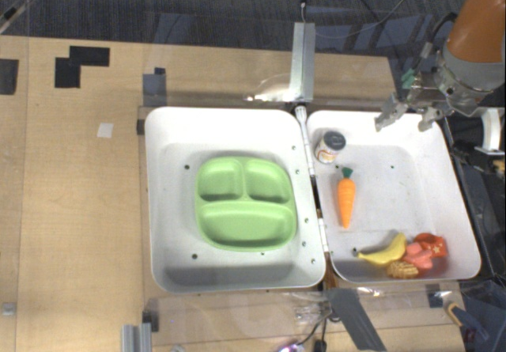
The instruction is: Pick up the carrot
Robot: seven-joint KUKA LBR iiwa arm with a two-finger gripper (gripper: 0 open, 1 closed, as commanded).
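In the camera view, the end effector (409, 111) is hovering over the right bin's (443, 154) far rim, its fingers spread wide and gripping nothing, well apart from the carrot (345, 198). The carrot is lying near the bin's left wall, green top pointing toward a small can (330, 145). A descent risks clipping that can or the wall; the slim, tapered, smooth orange body is likely to slip.

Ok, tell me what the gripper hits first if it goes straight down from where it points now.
Probably the bare floor of the right bin near its back edge; the gripper hangs well behind the carrot, though depth is unclear.
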